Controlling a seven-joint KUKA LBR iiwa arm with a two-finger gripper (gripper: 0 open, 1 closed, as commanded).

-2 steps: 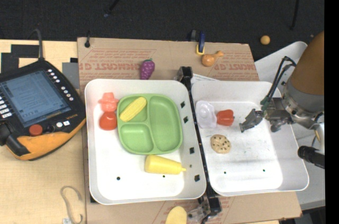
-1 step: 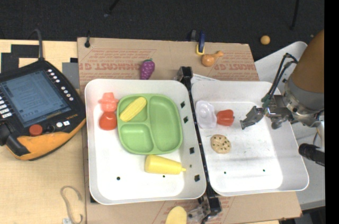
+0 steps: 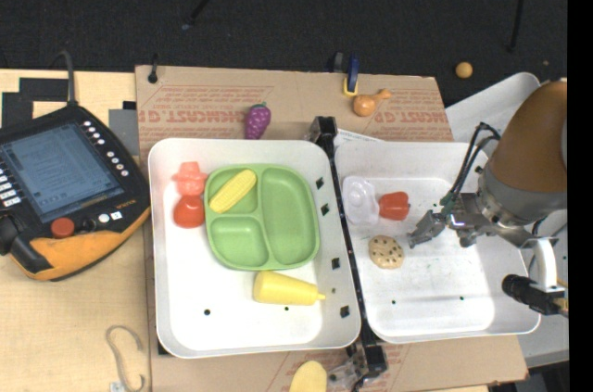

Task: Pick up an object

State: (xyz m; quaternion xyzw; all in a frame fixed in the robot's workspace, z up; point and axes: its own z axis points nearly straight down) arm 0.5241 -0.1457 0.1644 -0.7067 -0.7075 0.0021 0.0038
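Note:
My gripper [image 3: 424,231] hangs low in the right bin [image 3: 435,311], reaching in from the right under the grey arm with its orange band [image 3: 537,135]. Just left of its tip lies a brown cookie [image 3: 385,252]. A red pepper-like toy [image 3: 394,205] sits a little up and left of the tip, beside a clear plastic piece [image 3: 359,197]. Nothing shows at the gripper's tip, which stands apart from the cookie and the red toy.
The left bin [image 3: 185,307] holds a green divided plate [image 3: 287,214] with a corn cob [image 3: 231,190], a red and pink toy [image 3: 189,196] and a yellow wedge [image 3: 285,289]. A purple grape toy [image 3: 257,120] and an orange toy [image 3: 368,103] lie on the cardboard behind. A control pendant [image 3: 60,186] is at the left.

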